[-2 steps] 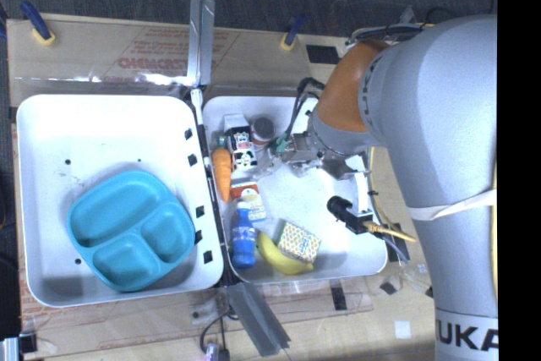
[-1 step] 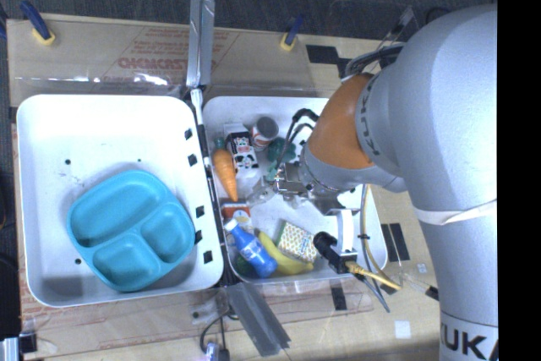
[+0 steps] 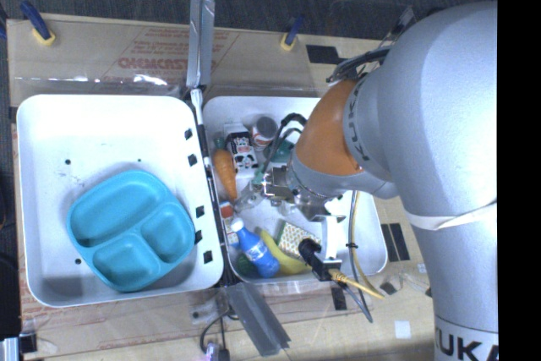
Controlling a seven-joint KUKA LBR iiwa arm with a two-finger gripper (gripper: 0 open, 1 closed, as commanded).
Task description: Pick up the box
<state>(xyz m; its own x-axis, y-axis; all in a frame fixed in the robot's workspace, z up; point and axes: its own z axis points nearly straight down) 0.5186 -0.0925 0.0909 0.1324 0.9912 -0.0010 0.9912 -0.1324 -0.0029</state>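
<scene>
- Two shallow white bins side by side on the surface (image 3: 101,46): left bin (image 3: 42,182), right bin (image 3: 372,254).
- In the left bin, a blue three-compartment tray (image 3: 131,231), lying flat toward the near side.
- In the right bin, a jumble of small items, partly hidden under the arm (image 3: 406,123).
- Small white box (image 3: 241,150) with dark print, in the far left part of the right bin, just right of the divider and beside an orange carrot-like piece (image 3: 224,172).
- Nearer, a blue bottle (image 3: 254,250) with a white cap, touching a yellow banana (image 3: 283,256); a dotted white item (image 3: 293,238) just beyond the banana.
- Gripper (image 3: 275,182) low over the middle of the right bin, near the box and to its right; contact with the box unclear.
- Fingers hidden in the clutter below the wrist; open or closed, cannot tell.
</scene>
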